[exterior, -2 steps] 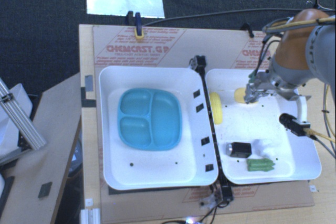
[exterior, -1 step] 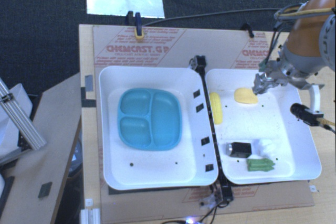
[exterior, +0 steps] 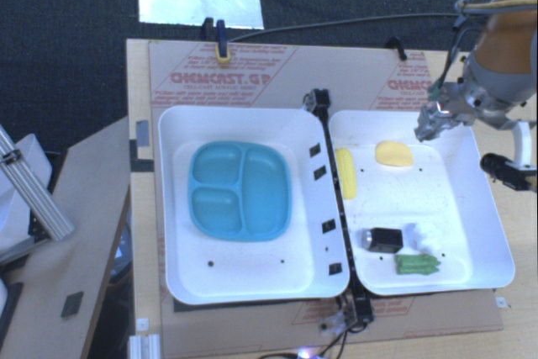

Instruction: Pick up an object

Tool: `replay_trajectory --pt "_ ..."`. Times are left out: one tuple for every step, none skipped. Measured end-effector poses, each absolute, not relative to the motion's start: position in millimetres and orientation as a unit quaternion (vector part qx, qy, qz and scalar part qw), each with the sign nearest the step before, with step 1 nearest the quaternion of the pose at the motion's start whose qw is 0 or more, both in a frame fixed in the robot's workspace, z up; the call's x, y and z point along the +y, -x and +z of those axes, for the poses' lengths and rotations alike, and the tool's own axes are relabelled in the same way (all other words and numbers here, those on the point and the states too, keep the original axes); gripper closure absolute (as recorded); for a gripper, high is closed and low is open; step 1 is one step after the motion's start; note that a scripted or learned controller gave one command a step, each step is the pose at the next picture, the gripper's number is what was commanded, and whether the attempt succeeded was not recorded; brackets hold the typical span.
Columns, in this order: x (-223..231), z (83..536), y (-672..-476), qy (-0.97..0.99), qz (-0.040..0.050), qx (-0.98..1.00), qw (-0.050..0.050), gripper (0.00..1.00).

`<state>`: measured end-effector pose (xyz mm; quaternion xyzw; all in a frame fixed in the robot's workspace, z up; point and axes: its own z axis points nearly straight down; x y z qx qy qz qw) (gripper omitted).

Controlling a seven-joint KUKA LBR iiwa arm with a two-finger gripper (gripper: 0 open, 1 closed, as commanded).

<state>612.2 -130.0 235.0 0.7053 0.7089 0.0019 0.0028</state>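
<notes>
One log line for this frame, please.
stage: approach | hand: above far edge of right white bin, beside yellow oval object | holding: nothing seen | left bin: blue divided plate

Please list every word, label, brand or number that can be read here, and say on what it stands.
"CHEMCAST GP", red print on the protective sheet behind the left bin.
"CHEMCAST", the same red print, partly cut off, behind the right bin near the gripper.
The smaller red line under each is too blurred to read.
</notes>
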Motion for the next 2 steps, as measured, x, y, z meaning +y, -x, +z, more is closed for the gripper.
replay_trajectory --pt "-69 228 -599.3 -0.704 0.0011 0.71 0.0 1.0" --pt "-13 219 -590.0 -0.703 0.0011 0.711 0.0 1.0"
